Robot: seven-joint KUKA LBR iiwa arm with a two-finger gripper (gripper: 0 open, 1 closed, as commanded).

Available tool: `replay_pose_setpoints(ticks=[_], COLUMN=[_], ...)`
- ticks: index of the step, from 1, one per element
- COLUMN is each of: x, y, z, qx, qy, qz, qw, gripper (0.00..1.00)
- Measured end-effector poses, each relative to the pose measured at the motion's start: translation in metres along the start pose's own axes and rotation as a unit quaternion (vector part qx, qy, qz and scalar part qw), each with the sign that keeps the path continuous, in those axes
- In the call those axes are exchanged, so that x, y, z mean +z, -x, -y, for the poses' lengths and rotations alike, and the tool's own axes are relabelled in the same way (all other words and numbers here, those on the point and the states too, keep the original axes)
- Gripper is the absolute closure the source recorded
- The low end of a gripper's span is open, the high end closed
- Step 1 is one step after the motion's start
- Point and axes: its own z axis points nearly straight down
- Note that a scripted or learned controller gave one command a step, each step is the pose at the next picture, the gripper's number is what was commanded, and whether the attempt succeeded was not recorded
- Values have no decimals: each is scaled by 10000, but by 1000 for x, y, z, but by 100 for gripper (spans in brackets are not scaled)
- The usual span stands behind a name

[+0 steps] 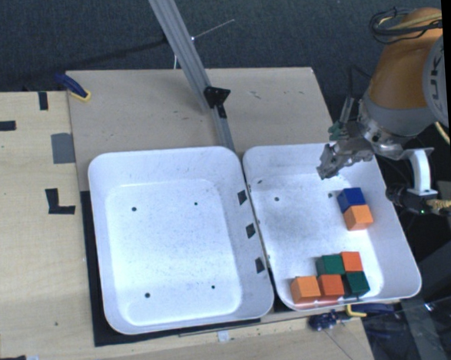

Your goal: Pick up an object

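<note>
Over the right bin (267, 172), near its far-right corner, the gripper (330, 166) hangs above bare white floor. Nothing lies beneath its tip. Whether it is clenched or released cannot be told from this slant; no object sits at its end.

Closest candidates: a blue block (351, 197) with an orange block (358, 217) touching its near side, both close to the bin's right wall, just nearward of the gripper. Further toward the near rim sits a tight cluster: a lone orange block (305, 287), then green, orange and dark green cubes (342, 273) packed together. Left bin (102, 176) holds no blocks.

Judgement: step in hand is the approach, pick not yet made. The blue block looks the best target, being nearest. Its orange neighbour blocks one face, so the grip should close across the free sides, parallel to the seam between the two. Centre over the block before descending; the wall at right leaves little room. The cluster is a poorer bet, faces mostly shut in.
</note>
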Motion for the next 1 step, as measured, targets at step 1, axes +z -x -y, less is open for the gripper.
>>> replay_pose_setpoints(ticks=[1], x=[13], y=[-56], z=[17], qx=[-1], qy=[-18], qz=[1], qw=[10000], gripper=[100])
